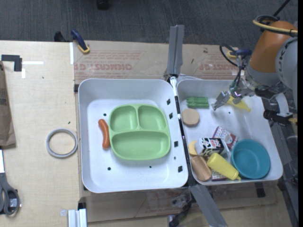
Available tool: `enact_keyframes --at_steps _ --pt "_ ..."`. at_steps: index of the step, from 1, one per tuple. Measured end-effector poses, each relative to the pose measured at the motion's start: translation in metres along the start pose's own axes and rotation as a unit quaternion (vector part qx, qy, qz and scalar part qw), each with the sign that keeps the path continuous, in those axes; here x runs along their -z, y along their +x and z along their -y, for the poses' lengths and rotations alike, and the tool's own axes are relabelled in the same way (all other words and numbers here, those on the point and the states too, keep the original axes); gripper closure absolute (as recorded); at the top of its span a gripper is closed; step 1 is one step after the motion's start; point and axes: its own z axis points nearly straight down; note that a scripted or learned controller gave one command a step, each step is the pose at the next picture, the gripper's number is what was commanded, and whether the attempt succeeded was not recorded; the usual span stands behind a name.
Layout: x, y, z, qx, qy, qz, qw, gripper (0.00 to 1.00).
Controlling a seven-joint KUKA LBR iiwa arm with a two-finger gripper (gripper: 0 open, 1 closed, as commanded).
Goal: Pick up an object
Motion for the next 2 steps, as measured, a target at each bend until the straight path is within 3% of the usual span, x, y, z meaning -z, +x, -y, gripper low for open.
enact_keyframes --at_steps 1,2 --pt "0.0129 -0.0057 0.0003 0.000 -0.003 0.009 1.0000 1.00" --pt "0.0159 -0.0051 -0.0016 0.001 -0.005 0.009 0.9999 0.00"
